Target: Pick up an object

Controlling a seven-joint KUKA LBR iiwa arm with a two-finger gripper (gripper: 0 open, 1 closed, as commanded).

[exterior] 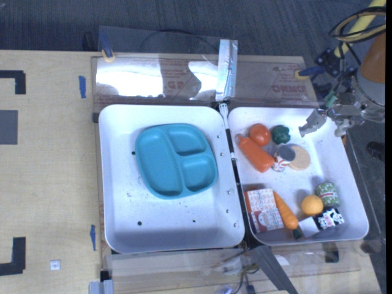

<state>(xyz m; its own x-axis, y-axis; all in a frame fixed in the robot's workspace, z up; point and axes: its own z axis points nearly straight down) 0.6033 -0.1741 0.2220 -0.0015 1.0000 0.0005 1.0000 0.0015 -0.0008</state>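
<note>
The right bin (352, 164) holds several small items. A red tomato (260, 133), a dark green piece (281, 133), an orange bottle (256, 154) and a beige disc (299, 157) lie toward its back. A red and white carton (261, 208), a carrot (285, 210), an orange ball (312, 204), a green striped piece (327, 193) and a black and white block (331, 218) lie toward its front. My gripper (325, 125) hangs over the bin's back right corner, open, with nothing between its fingers (311, 123). It is right of the green piece and apart from every item.
In the left bin (116, 182) lies a blue divided plate (176, 160). A clear panel with a metal post (226, 66) stands behind the bins. Yellow and black cables (358, 26) loop at the top right above the arm.
</note>
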